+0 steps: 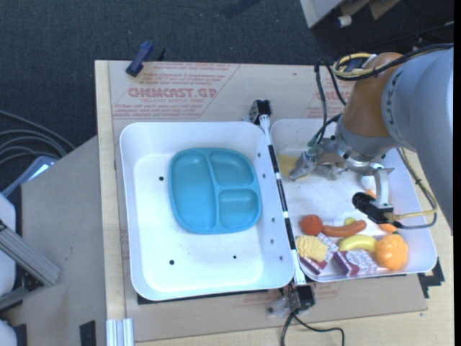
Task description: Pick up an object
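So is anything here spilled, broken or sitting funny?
Nothing stands out. The blue tray lies flat in the left bin, and the toy food is piled in the right bin's near corner.

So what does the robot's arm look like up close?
The arm is fat, round and smooth, mostly light grey, with an orange band near its end. Below the band sits a silvery metal tool with small dark parts. Thin black and yellow cables loop around the arm, and one yellow cable runs down past a little black piece.
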Motion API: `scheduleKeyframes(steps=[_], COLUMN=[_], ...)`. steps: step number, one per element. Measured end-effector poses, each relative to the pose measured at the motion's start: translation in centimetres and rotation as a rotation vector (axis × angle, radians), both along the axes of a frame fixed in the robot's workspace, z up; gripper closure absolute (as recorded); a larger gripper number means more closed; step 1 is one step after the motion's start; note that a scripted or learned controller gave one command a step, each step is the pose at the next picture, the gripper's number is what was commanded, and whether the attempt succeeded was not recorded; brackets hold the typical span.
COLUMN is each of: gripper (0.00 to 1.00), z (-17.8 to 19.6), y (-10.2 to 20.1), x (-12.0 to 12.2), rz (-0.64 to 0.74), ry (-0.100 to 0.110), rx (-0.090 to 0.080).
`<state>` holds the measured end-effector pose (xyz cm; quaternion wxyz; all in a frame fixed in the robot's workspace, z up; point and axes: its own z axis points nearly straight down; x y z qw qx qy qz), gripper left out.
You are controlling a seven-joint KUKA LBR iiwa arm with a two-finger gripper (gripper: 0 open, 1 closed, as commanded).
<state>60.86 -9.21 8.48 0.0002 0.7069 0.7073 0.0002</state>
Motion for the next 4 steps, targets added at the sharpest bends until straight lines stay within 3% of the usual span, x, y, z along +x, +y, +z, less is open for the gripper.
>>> scheduleKeyframes(steps=[1, 2, 3, 4], gripper=[1.0, 0.0, 1.0, 0.0], z=[1.0, 1.0, 2.0, 2.0], y=[0.0, 0.0, 0.0, 0.0], x=[0.0, 0.0, 0.1, 0.1], rz=[0.001, 0.001, 0.002, 0.001], ry=[-0.001, -0.001, -0.003, -0.003], rx=[-0.001, -0.001, -0.002, -0.002])
